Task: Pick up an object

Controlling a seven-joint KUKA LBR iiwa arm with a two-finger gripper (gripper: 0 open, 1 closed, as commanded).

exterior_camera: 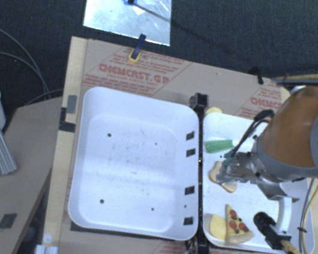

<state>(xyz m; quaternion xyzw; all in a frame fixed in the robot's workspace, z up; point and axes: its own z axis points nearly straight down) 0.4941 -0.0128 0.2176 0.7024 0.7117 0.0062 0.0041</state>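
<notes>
My gripper hangs low over the right bin, near its left wall. Directly beneath and partly hidden by it lies a tan, bread-like toy; whether the gripper touches it I cannot tell. A green flat piece lies just beyond the gripper. Toward the bin's near edge sits a pizza slice toy, with a yellow wedge touching its left side. The arm's orange band covers the bin's right half.
The left bin sits alongside, split from the right one by a black divider with clips. A small pale yellow thing rests at the right bin's far rim. Cardboard lies under both bins.
</notes>
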